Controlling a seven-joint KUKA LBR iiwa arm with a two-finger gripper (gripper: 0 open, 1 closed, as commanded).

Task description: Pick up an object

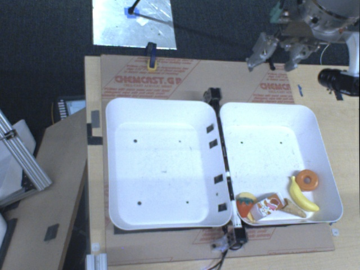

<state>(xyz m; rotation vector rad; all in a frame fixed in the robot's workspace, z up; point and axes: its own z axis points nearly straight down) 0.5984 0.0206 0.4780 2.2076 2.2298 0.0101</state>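
My gripper hangs high at the top right, above the bench behind the right bin. Its two fingers are spread apart with nothing between them. Along the right bin's front edge lies a cluster of objects. A yellow banana curves at the front right, with an orange doughnut just behind it. A red and white packet lies next to a red-orange tomato-like piece, and a small tan wedge rests between packet and banana.
The left bin stands beside the right one, joined by a black divider strip. A shiny metal sheet lies at the back, and a yellow and black clamp sits on the cardboard behind the left bin.
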